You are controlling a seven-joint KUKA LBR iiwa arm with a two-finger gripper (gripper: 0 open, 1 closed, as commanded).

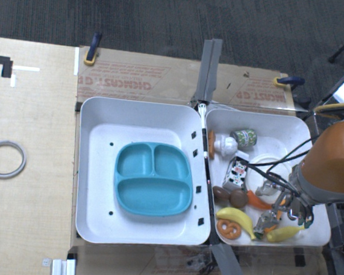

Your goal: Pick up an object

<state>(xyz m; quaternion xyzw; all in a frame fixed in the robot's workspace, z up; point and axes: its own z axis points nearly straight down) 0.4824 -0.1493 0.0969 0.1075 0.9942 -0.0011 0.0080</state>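
The end effector hung low in the right white plastic bin, just beside a curved yellow banana and orange carrot; its opening couldn't be judged.

Bright, even overhead light with soft, faint shadows. The two white bins are nearly washed out, with mild glare at the upper right corner. The dark floor is dim. Focus is slightly soft, and small items look blurred.
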